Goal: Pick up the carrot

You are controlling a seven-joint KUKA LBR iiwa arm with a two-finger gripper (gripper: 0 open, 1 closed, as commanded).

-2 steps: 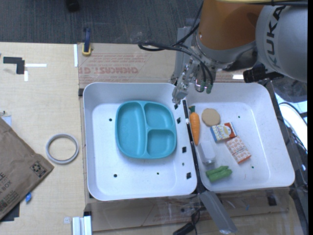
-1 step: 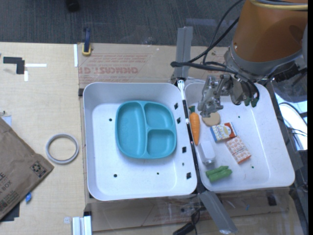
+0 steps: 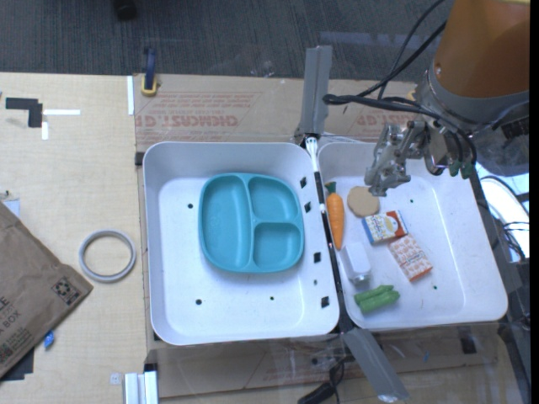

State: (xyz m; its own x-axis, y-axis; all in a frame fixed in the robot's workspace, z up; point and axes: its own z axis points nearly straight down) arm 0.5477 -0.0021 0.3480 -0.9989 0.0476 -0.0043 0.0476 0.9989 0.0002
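Right now my end effector hangs over the far part of the right bin, and I cannot tell how it is set. Nothing looks caught in it. My carrot lies flat by the left wall of this bin, green end toward the far edge, lower and to the left of my end effector. A tan round thing sits between them, just beside the carrot. A blue plate rests in the left bin.
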